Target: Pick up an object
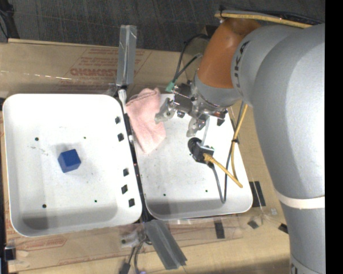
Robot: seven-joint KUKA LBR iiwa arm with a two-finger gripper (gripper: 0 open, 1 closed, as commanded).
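Note:
A pink cloth (145,117) lies crumpled in the far left corner of the right bin (177,201), reaching up over its rim. My gripper (178,121) hangs just to the right of the cloth, low over the bin floor. It is open, with nothing between its fingers. The left fingertip (162,116) sits at the cloth's right edge. A small blue cube (69,160) rests on the floor of the left bin (57,221), far from the gripper.
The grey arm with its orange band (223,56) covers the right bin's far right side. A ridge with black clips (127,170) divides the two bins. A grey post (126,56) stands behind them on the cardboard.

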